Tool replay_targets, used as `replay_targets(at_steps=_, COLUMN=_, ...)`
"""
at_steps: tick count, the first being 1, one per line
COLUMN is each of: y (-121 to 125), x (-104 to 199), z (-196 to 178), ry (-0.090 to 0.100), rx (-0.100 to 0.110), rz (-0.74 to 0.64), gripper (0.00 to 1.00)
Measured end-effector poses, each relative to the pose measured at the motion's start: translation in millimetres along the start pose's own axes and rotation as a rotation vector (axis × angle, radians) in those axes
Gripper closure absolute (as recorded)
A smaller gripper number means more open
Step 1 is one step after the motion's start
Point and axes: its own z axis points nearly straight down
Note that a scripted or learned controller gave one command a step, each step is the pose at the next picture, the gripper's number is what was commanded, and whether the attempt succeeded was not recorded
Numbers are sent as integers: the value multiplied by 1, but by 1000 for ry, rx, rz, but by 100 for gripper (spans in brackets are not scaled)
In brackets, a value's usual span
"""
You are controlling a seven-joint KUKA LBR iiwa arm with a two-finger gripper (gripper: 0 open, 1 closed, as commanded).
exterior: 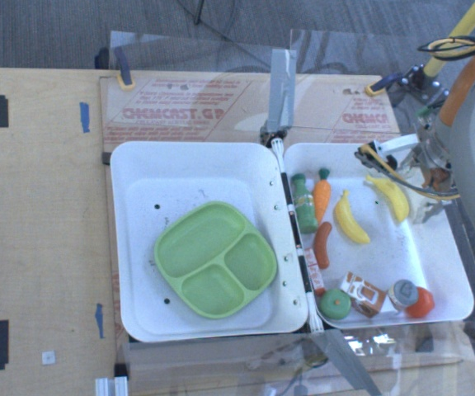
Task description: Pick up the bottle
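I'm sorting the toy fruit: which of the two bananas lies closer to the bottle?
The banana in the middle of the right bin, beside the carrot. The other banana lies further right, toward the arm, away from the green bottle.

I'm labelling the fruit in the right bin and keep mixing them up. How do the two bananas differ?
The left banana lies in the bin's middle, right of the carrot; the right banana lies farther right and higher in the view, under the arm's cables. The left banana shows whole, while the right banana is partly crossed by those cables. Both are yellow, curved, and slant down to the right on the right bin floor.
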Motion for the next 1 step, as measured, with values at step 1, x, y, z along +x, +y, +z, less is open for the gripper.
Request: replay_targets(at_steps=1, y=-28, x=1, z=6, ry=-3, rx=2, rz=-189, gripper=0)
